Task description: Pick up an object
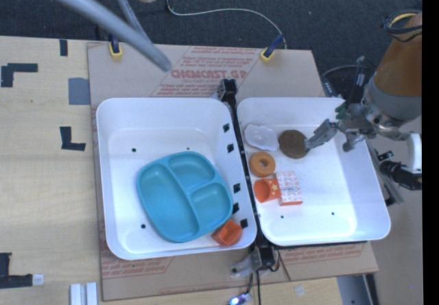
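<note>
- Lying in the right bin [357, 218], near its upper left, a brown round cookie-like piece [293, 144] sits just beside a pale clear lid-like item [260, 136].
- Below them are a ring doughnut [262, 164], an orange toy piece [263, 190] and a small red-and-white packet [289, 188].
- The end effector [328, 133] reaches in from the right, its tip at the brown piece's edge; how far its fingers are spread cannot be told, and nothing is seen held.
- The left bin [116, 125] holds a blue divided plate [184, 195] and an orange block [228, 233] at its lower right corner.
- Both bins rest on a cardboard sheet [206, 70] on the worktop [41, 180].
</note>
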Tool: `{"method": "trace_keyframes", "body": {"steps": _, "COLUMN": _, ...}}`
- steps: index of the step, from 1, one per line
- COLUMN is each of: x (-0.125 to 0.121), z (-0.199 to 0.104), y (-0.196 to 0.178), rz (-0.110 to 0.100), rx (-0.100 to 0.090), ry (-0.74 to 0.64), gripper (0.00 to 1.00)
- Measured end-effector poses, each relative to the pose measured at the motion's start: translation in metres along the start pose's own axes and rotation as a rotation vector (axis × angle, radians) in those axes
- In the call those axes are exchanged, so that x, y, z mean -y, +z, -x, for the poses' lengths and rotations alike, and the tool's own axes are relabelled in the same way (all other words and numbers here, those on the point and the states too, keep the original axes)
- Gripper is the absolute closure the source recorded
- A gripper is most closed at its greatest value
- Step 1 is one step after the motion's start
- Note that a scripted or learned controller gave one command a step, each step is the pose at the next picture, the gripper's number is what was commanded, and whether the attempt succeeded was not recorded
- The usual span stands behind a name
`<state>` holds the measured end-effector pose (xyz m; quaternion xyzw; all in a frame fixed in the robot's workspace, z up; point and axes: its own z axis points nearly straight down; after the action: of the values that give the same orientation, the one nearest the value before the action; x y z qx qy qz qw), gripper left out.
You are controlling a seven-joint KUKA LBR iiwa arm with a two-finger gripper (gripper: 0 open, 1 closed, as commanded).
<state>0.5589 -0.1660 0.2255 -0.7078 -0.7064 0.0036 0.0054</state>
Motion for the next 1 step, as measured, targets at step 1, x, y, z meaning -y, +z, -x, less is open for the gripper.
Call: {"method": "trace_keyframes", "body": {"steps": 1, "x": -0.0022, "z": -0.0005, "y": -0.0058, "rz": 0.010, "rx": 0.002, "ry": -0.003, "gripper": 0.00}}
